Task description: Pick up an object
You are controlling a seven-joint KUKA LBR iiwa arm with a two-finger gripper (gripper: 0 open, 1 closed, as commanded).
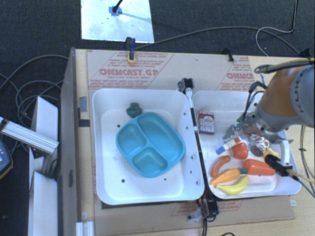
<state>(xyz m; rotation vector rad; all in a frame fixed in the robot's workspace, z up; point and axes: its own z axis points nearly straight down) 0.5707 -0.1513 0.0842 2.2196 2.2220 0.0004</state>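
Objects for picking lie heaped in the right bin (211, 100), toward its near right corner: a red tomato-like piece (240, 151), an orange carrot (226, 176), a yellow banana (235, 187), a red-orange pepper shape (259, 167), a small sausage-shaped orange piece (220, 164), and a small red box (206, 122) lying apart near the divider. Several overlap, and a brown-and-white item (259, 144) just under the wrist is too small to identify. The arm (285, 100) enters from the right and covers the bin's far right corner; its outer part is cut off by the frame edge. The jaws (235, 130) sit low over the heap, just above the tomato-like piece and a small blue-and-white item (227, 145). Metal parts blur together there, so I cannot tell their spread, nor see anything between them. The left bin (106, 102) holds a blue divided plate (149, 144) and a dark green lump (133, 110) beside its far edge. Both bins rest on the desk (162, 68).
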